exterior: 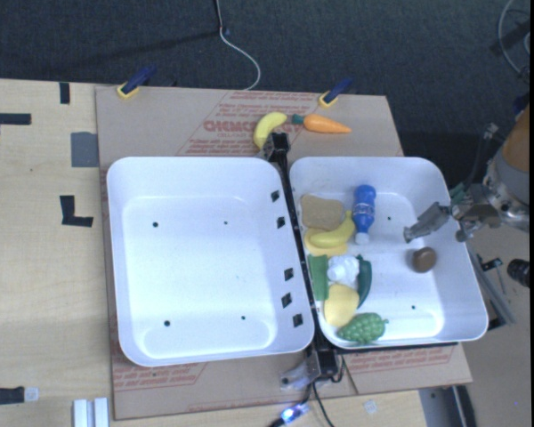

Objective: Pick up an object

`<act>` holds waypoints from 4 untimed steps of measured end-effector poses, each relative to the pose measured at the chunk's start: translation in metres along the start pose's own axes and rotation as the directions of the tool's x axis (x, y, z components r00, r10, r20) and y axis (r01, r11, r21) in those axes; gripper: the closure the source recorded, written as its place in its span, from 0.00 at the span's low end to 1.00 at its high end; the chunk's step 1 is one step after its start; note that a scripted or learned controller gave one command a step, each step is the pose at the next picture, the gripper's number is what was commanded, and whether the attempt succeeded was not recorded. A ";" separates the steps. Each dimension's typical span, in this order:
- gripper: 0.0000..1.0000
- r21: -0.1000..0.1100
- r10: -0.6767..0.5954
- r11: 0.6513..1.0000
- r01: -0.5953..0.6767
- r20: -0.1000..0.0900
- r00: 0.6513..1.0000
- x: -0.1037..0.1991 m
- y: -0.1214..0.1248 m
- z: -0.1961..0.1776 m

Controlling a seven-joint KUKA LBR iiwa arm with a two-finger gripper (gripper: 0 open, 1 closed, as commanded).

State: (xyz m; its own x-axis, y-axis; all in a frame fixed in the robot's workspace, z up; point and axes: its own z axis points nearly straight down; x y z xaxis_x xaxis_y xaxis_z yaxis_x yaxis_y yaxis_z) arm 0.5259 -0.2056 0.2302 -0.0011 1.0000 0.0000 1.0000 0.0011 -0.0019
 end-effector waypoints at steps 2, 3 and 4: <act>0.00 -0.005 -0.004 1.000 0.004 0.001 1.000 0.028 0.115 0.145; 0.00 0.015 -0.003 1.000 0.003 0.008 1.000 0.104 0.141 0.146; 1.00 0.021 0.001 1.000 -0.001 0.009 1.000 0.098 0.138 0.136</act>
State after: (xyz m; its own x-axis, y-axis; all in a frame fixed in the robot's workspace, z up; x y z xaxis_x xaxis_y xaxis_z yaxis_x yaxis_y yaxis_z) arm 0.6636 -0.1074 0.0936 -0.0002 1.0000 -0.0087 0.9997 0.0000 -0.0225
